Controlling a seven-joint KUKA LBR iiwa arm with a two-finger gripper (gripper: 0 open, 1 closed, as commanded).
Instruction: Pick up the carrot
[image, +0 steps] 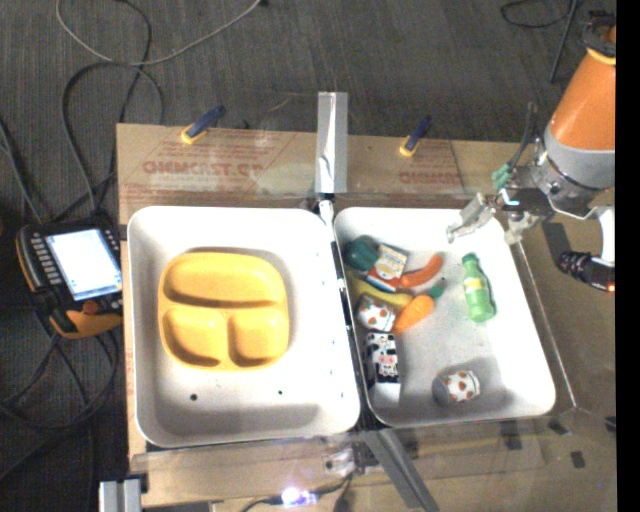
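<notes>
The carrot (413, 314) is a short orange piece with a green tip. It lies tilted near the middle of the right bin (530, 385), at the edge of a cluster of toys. My gripper (490, 222) hangs above the bin's far right corner, well up and to the right of the carrot. Its fingers (463, 226) are spread open with nothing between them.
A green bottle (478, 288) lies right of the carrot and a red-orange sausage (424, 270) just behind it. A banana (385, 297), a teal toy (361, 251), a small box (391, 262) and spotted pieces (459, 385) lie nearby. The left bin (150, 400) holds a yellow divided tray (226, 308).
</notes>
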